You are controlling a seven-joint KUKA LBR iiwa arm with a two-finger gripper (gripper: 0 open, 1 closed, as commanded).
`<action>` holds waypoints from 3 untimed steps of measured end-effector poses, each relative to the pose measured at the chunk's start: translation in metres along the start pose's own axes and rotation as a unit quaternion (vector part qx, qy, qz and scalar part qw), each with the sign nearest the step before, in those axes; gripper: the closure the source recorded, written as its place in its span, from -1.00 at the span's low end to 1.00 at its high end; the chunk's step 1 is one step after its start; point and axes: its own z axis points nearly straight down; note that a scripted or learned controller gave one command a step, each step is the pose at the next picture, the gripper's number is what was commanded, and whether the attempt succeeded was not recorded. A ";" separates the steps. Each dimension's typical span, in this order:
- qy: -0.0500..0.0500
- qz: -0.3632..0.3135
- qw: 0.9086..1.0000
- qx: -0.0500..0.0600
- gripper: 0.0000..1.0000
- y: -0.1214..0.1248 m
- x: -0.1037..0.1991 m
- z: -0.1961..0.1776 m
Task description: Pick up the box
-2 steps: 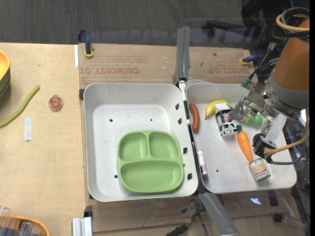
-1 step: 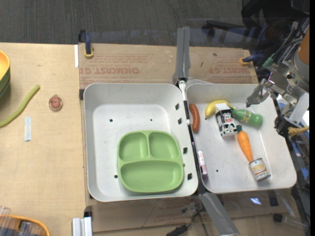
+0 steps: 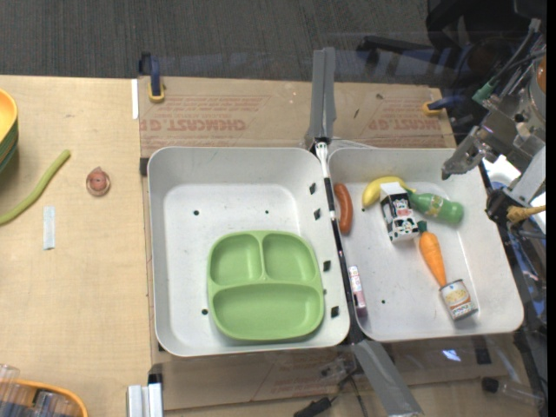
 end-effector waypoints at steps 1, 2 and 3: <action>-0.001 0.021 1.000 0.001 -1.00 -0.004 0.006 -0.009; -0.001 0.055 0.998 0.000 -1.00 -0.001 0.010 -0.025; -0.001 0.076 0.997 0.001 -1.00 0.009 0.015 -0.049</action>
